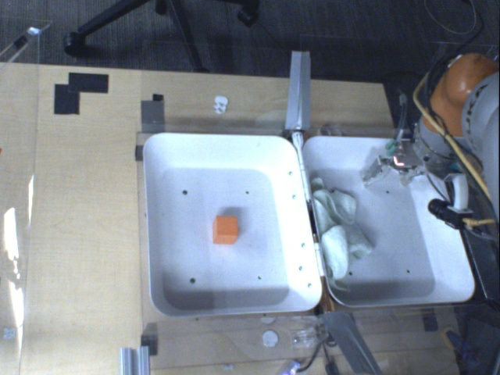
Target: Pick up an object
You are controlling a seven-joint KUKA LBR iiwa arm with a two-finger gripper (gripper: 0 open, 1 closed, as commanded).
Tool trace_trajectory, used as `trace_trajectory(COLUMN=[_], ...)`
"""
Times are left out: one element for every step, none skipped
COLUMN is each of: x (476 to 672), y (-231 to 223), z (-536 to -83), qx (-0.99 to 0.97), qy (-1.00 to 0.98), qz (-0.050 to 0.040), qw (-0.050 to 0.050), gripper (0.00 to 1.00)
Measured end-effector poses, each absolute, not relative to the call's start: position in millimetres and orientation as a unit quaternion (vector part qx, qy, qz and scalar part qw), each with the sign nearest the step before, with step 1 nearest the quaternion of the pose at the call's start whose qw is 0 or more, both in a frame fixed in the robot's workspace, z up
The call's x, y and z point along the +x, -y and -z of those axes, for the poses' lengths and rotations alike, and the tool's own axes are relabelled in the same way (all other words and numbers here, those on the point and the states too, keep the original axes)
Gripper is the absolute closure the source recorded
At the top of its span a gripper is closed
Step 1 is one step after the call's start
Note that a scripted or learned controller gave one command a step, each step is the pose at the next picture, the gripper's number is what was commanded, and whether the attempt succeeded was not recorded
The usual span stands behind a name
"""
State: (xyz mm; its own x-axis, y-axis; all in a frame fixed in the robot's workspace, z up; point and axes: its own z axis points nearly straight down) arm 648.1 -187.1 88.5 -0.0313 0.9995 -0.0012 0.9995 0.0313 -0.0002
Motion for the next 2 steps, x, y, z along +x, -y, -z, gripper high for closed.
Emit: trace_trajectory(x=[649.8, 670.7], y=[185, 177], z=[-96, -183], qx=[0.693, 0.712], qy=[-0.721, -0.702], qz=[0.0011, 0.0002], qw=[0.001, 0.001], gripper=[1.0, 1.0])
